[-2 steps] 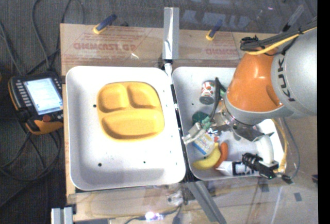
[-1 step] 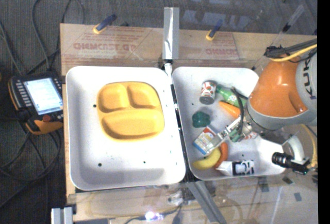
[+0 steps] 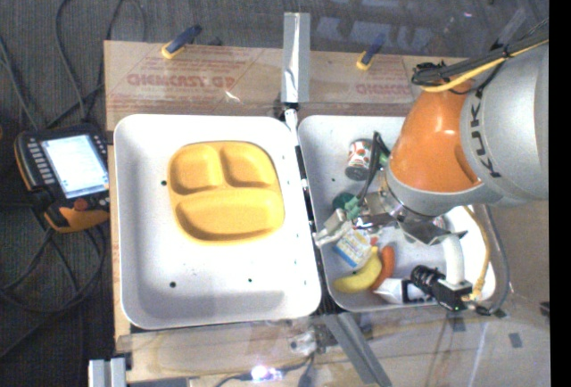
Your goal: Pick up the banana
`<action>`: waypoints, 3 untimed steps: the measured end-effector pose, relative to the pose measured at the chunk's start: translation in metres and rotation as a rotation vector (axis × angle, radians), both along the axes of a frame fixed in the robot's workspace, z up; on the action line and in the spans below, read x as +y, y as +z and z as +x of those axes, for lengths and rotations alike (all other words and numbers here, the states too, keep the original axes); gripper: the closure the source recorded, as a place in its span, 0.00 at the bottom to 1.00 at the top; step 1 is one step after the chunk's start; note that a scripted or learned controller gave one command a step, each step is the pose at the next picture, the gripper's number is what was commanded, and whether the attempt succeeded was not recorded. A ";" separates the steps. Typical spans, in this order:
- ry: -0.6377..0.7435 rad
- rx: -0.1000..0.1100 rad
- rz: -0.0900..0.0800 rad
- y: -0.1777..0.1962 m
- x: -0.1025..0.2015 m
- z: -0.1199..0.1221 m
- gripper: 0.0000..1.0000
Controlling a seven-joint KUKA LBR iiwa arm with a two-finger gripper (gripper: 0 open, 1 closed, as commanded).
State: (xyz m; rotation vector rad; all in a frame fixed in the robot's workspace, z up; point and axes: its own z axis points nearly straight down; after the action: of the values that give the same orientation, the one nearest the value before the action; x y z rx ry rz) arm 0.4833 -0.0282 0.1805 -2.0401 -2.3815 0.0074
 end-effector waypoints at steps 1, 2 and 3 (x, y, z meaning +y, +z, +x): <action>-0.017 -0.001 -0.001 0.000 -0.061 0.000 0.00; -0.089 0.002 -0.001 0.000 -0.005 0.000 0.00; 0.122 0.000 -0.001 0.000 -0.051 0.000 0.00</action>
State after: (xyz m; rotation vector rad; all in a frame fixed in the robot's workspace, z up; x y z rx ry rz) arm 0.4831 -0.0796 0.1808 -1.8916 -2.5019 0.0095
